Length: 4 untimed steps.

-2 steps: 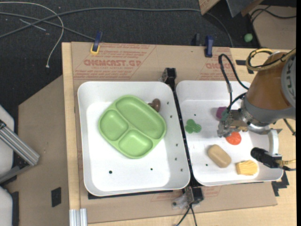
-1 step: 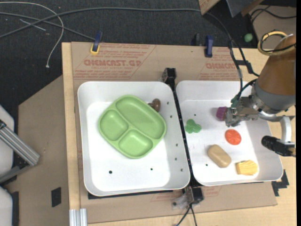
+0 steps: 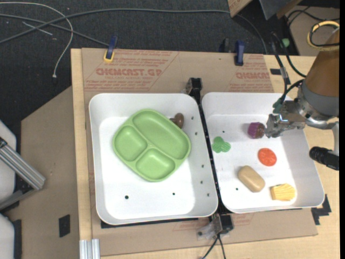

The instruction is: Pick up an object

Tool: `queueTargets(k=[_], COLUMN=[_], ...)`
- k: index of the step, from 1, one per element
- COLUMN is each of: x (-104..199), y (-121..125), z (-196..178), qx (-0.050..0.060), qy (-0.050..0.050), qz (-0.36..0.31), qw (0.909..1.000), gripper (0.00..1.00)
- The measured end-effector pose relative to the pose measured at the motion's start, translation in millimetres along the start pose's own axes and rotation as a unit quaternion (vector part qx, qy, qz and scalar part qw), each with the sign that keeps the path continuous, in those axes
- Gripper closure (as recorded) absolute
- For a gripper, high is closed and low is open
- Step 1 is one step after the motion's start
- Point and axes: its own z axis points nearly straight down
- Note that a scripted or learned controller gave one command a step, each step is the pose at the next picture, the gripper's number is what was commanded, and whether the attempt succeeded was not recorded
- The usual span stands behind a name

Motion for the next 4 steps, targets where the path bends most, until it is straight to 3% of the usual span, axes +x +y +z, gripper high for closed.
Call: queueTargets(k=[3, 4], x=[159.7, 218.9], y=[1.8, 12.4], z=[-20.6, -6.1], qx=[0.002, 0.003], qy=[0.002, 0.002], qz=[-0.002, -0.003], qw=[1.0000, 1.0000], gripper=[1.00, 1.00])
